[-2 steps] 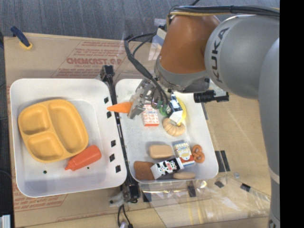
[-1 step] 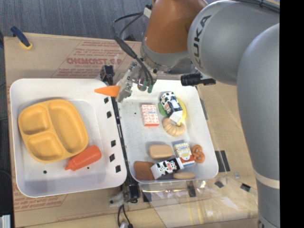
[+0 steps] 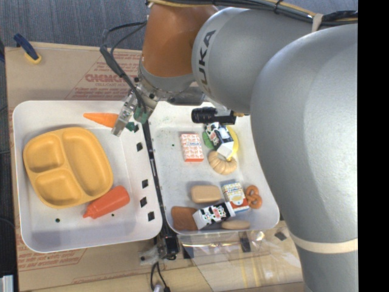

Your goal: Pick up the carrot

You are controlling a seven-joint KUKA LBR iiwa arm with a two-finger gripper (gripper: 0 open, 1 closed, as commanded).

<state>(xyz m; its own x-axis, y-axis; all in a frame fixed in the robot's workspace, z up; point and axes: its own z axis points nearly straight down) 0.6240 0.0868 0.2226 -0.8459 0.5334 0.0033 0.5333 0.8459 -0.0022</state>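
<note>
You are looking at the end effector [image 3: 126,121] hovering in the left bin [image 3: 36,239]. The carrot [image 3: 100,120] is lying just left of it, touching its tip. You cannot tell whether anything is being pinched.

carrot [image 3: 101,119]: small, orange, tapered, lying flat, thin tip pointing left, thick end just beside the gripper's fingertips [image 3: 118,129], to their left.

Bulky grey arm [image 3: 292,102]; orange band [image 3: 173,35] above wrist; black cables; "KUKA" lettering.
</note>
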